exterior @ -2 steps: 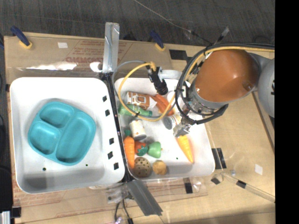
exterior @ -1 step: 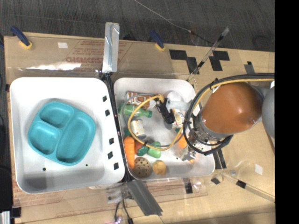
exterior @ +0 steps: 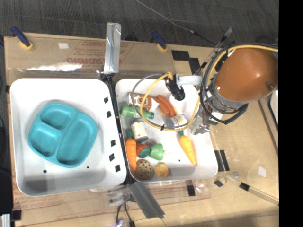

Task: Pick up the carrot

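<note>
The counter (exterior: 265,150) carries two shallow white bins side by side. The left bin (exterior: 28,174) holds a teal divided plate (exterior: 62,134) with three compartments, lying near the bin's middle. The right bin (exterior: 208,162) holds a scatter of toy foods.

There are two carrot-like pieces. One carrot (exterior: 188,148), yellow-orange, lies toward the right side of the right bin; its long axis runs on a slant, with the green stub at the upper left and the tapered tip pointing down and to the right, toward the bin's lower right corner. A second, deeper orange carrot (exterior: 131,151) lies along the bin's left wall, its long axis nearly up-and-down in the view, thick end uppermost.

Beside that second one sits a red and green piece (exterior: 150,151), and below them a brown dotted ball (exterior: 144,170) and a small tan lump (exterior: 162,169). Higher up lie a green bottle-like item (exterior: 132,112), a reddish sausage shape (exterior: 165,106) and a small white can (exterior: 140,129).

The arm's orange band (exterior: 246,74) hangs over the bin's upper right, with yellow and grey cables (exterior: 147,86) looping across the bin. The claw (exterior: 202,126) sits just above and to the right of the yellow-orange carrot's green end; whether it is clenched or released I cannot tell, and nothing is seen gripped in it
</note>
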Robot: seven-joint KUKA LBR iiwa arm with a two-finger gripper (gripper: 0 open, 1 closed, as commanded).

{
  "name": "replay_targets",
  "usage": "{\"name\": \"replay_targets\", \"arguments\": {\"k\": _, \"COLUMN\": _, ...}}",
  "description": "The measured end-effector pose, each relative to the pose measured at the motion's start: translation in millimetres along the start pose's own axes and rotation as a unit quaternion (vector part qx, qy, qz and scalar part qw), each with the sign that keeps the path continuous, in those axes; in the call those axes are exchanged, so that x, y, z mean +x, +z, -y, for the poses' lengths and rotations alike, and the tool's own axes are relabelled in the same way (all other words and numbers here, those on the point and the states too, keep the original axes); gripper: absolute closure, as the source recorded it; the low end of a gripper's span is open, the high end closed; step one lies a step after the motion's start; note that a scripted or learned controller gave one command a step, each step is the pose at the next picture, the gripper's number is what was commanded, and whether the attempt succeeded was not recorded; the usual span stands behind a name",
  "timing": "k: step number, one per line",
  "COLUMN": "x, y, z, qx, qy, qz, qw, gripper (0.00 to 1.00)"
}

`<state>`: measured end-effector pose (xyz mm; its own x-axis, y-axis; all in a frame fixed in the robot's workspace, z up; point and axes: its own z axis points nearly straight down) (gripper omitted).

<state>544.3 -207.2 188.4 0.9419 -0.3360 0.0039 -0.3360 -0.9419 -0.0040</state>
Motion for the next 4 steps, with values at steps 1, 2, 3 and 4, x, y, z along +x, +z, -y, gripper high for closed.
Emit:
{"name": "replay_targets", "arguments": {"k": 1, "x": -0.5, "y": 1.0, "z": -0.4, "qx": 0.0, "qy": 0.0, "qz": 0.001, "qw": 1.0, "gripper": 0.0}}
{"name": "replay_targets", "arguments": {"k": 2, "x": -28.2, "y": 98.0, "z": 1.6, "qx": 0.0, "qy": -0.036, "qz": 0.004, "qw": 0.9994, "gripper": 0.0}}
{"name": "replay_targets", "arguments": {"k": 3, "x": -57.5, "y": 97.3, "z": -20.8, "qx": 0.0, "qy": -0.064, "qz": 0.004, "qw": 0.9979, "gripper": 0.0}}
{"name": "replay_targets", "arguments": {"k": 4, "x": -61.1, "y": 97.2, "z": -3.9, "qx": 0.0, "qy": -0.073, "qz": 0.004, "qw": 0.9973, "gripper": 0.0}}
